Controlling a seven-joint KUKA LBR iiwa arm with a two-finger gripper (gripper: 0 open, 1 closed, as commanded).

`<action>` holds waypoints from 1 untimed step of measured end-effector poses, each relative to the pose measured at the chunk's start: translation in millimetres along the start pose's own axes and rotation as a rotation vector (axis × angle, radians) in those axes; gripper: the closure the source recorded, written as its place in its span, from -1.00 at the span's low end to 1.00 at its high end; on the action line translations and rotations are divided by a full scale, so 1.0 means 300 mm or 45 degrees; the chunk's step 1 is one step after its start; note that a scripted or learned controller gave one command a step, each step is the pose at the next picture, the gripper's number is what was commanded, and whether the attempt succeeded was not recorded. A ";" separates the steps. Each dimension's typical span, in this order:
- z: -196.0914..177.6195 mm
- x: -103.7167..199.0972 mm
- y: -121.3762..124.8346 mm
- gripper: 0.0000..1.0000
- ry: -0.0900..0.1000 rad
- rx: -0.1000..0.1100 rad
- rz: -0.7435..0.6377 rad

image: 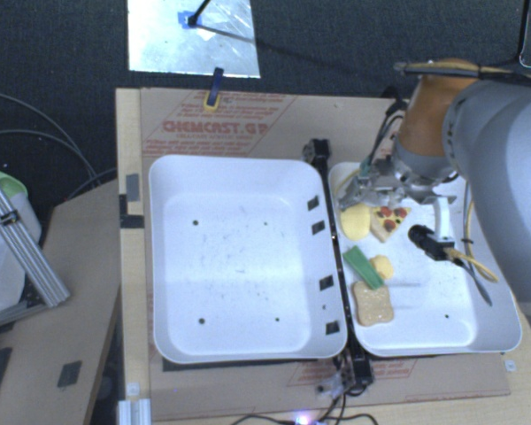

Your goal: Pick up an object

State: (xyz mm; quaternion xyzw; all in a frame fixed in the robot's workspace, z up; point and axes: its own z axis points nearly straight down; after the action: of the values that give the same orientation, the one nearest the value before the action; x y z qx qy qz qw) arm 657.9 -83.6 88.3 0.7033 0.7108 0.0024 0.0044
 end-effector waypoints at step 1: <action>0.007 -0.025 0.041 -1.00 0.003 0.005 0.006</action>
State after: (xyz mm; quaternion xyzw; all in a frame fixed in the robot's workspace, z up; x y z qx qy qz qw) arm 670.4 -90.9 86.5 0.7049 0.7093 0.0019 0.0020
